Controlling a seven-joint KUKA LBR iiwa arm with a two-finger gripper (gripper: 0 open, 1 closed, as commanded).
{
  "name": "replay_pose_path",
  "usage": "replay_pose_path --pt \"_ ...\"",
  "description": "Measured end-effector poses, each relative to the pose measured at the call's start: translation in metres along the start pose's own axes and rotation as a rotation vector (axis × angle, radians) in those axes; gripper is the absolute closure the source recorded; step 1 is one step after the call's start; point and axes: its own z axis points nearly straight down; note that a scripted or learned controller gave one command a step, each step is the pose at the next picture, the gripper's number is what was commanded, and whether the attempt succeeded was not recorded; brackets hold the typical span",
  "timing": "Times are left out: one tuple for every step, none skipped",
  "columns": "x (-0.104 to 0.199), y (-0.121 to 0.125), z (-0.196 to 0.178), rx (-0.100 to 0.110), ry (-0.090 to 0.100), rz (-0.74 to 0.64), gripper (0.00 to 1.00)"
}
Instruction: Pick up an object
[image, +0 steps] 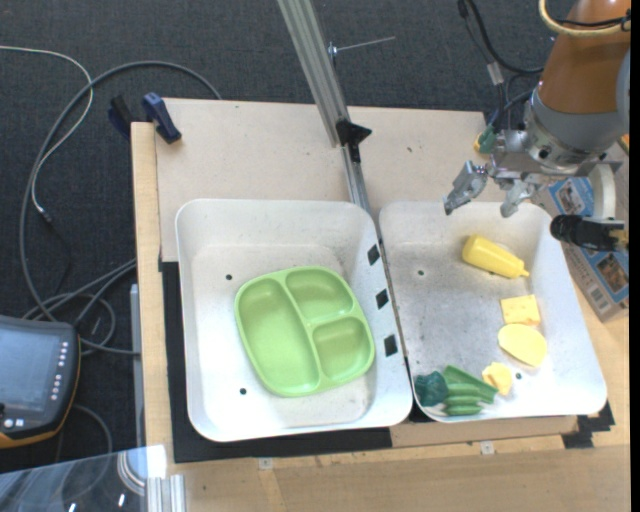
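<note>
Camera view: yellow mustard bottle (493, 257) lies on its side near the back of the right bin (440, 330), smooth plastic. Same bin holds a yellow cheese slice (519, 309), a rounded yellow chip-like piece (523, 345), a small yellow block (498, 377) and green pea pods (455, 389) at the front edge. Gripper (486, 199) hovers above the bin's back rim, fingers spread, nothing between them. Left bin (200, 250) holds a green three-compartment plate (304, 329).

Gripper (487, 198) open, empty, arm upright
</note>
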Motion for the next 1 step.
replay_pose_path --pt "0.1175 -0.0307 0.0886 0.008 0.003 -0.007 0.00"
